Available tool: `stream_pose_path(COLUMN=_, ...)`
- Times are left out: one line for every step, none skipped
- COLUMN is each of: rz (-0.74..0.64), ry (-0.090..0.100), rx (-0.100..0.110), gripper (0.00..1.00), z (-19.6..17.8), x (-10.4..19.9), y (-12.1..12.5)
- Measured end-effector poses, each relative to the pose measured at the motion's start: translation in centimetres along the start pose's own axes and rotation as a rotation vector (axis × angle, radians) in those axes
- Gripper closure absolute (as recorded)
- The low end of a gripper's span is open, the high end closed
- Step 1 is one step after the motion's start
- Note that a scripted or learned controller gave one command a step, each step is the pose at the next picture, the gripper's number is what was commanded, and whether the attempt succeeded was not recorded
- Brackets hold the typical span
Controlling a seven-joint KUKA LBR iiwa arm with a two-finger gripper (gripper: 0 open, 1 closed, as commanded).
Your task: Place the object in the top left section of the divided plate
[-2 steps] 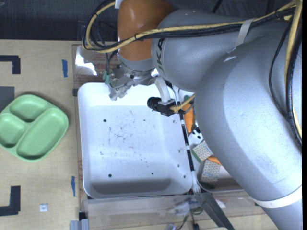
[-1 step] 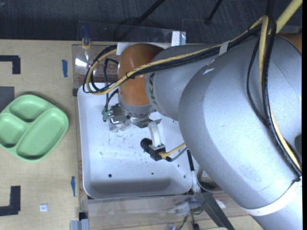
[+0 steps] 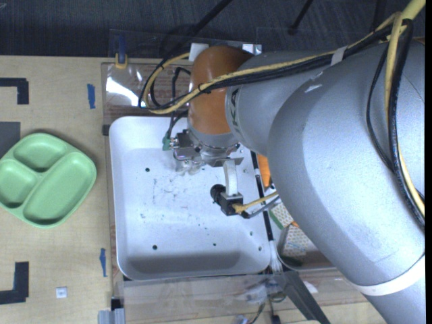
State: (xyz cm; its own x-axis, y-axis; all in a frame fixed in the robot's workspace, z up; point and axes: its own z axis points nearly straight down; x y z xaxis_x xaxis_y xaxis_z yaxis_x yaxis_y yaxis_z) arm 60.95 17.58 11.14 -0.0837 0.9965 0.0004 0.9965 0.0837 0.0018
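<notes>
**— Where was the plate?**
— The plate lay on the bench, left of the bin and apart from it. It was pale green and glossy, with soft rounded corners. Raised ridges split it into three hollows: a small one at top left, a small one at far left, and one long one along the right side.

**— And the object to go in it?**
— I couldn't tell which that was. An orange thing showed just past the bin's right wall, mostly hidden under my arm. Its shape was hidden from me.

**— Where was your gripper?**
— My gripper hung over the upper middle of the bin, well apart from the plate. Whether it was apart or together I couldn't tell, because the wrist with its orange band covered it from above. I saw nothing clamped in it.

**— The bin itself?**
— It was white and shallow, with a scuffed floor and a few dark specks.
</notes>
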Motion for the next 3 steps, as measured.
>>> stream_pose_path(rz=-0.502, ry=0.001, rx=0.002, gripper=1.0, z=-5.4, x=1.6, y=-3.0)
stream_pose_path(rz=-0.502, ry=0.001, rx=0.002, gripper=0.0, z=-5.4, x=1.5, y=-3.0)
stream_pose_path(rz=-0.607, ry=-0.001, rx=-0.003, gripper=0.0, z=-18.3, x=-1.9, y=5.6)
